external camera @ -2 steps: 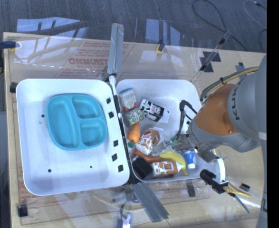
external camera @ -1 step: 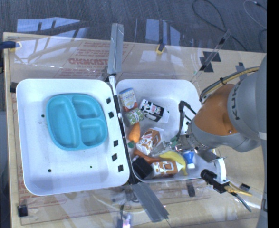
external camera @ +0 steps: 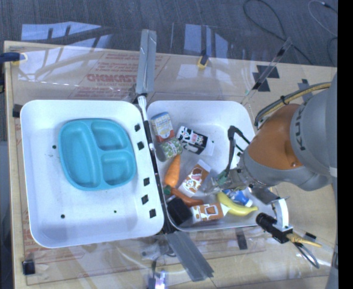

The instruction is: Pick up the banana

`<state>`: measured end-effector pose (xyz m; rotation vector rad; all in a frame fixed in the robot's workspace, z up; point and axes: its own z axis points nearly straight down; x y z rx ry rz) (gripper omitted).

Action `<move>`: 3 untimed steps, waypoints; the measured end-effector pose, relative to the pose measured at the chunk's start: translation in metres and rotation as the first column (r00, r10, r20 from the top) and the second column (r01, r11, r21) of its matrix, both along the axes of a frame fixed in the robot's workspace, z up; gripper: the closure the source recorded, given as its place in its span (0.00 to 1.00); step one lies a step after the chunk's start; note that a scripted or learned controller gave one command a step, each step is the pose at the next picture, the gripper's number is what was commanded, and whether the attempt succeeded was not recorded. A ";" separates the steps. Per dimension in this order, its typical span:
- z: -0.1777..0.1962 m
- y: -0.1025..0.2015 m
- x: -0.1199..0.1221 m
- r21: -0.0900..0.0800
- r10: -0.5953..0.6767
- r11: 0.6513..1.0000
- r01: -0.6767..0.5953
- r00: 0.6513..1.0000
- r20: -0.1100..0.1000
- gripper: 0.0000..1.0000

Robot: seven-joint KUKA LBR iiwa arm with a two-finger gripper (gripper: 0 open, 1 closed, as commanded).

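The banana [external camera: 237, 205] is seen lying in the right bin [external camera: 218, 112], near its front right corner, with its long axis running roughly left to right and its curved ends turned upward in the view. The pincer [external camera: 229, 178] is placed just above it, among the clutter; whether it is spread or pressed together cannot be told. A blue divided tray [external camera: 98, 153] is held in the left bin [external camera: 38, 203]

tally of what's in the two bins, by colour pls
Blue: 1, the divided tray in the left bin
Yellow: 1, the banana
Orange: 1, the carrot
Black and white: 1, the carton
Other printed packs: about 4, jumbled in the right bin
Total: about 8
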<state>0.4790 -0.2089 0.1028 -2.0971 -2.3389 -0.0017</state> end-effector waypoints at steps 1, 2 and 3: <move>0.000 0.000 0.000 0.000 0.000 1.000 0.000 1.000 0.000 0.00; 0.000 0.000 0.000 0.000 0.000 1.000 0.000 1.000 0.000 0.00; -0.008 -0.001 0.000 -0.001 0.039 0.999 -0.039 0.999 0.004 0.00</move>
